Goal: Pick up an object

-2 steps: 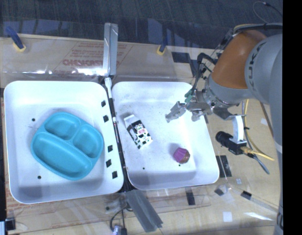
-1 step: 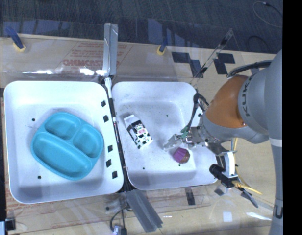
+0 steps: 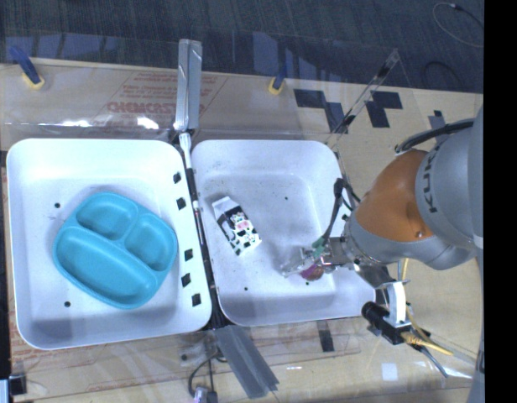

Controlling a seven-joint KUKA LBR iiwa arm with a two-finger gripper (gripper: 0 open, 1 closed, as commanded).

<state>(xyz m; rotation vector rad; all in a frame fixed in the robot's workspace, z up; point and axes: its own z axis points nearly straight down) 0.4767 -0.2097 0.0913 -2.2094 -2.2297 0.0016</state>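
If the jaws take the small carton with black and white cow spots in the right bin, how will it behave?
The small cow-spotted carton looks like thin card, so it is probably light and may dent under a firm squeeze. It lies flat on its side in the right white bin, so it should slide rather than roll or tip when pushed.

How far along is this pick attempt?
Done: the arm has reached into the right bin, with the gripper low over a small purple object. In hand: nothing clearly held. Left: grip and lift. The small carton and blue tray lie untouched.
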